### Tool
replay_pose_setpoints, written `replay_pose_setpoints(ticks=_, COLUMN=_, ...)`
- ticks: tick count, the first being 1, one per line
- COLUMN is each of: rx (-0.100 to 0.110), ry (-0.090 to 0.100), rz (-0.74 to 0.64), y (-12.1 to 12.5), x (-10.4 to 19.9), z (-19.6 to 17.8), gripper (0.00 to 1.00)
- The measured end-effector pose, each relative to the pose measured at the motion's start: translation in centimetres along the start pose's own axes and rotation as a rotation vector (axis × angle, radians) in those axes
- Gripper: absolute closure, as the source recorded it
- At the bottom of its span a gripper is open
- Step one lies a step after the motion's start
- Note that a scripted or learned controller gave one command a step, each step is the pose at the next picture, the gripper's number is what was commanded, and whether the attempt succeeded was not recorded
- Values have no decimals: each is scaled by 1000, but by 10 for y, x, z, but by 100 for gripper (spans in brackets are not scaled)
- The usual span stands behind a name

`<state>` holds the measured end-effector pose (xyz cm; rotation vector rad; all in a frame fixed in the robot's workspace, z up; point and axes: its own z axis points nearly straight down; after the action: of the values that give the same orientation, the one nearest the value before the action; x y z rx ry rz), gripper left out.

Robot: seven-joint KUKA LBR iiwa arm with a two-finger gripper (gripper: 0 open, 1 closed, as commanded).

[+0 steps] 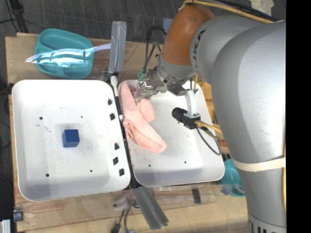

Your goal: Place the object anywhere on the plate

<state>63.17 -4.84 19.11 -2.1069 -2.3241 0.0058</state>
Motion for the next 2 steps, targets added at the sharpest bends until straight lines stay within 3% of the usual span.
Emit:
replay_pose_setpoints(ticks=1, rx=-3, ry=-2, rz=-51, y=-62, x=69, z=0, gripper=100)
replay_pose_setpoints(ticks=2, rx=-5, ry=-2, rz=-188, y=-60, x=131, z=-15, gripper=100)
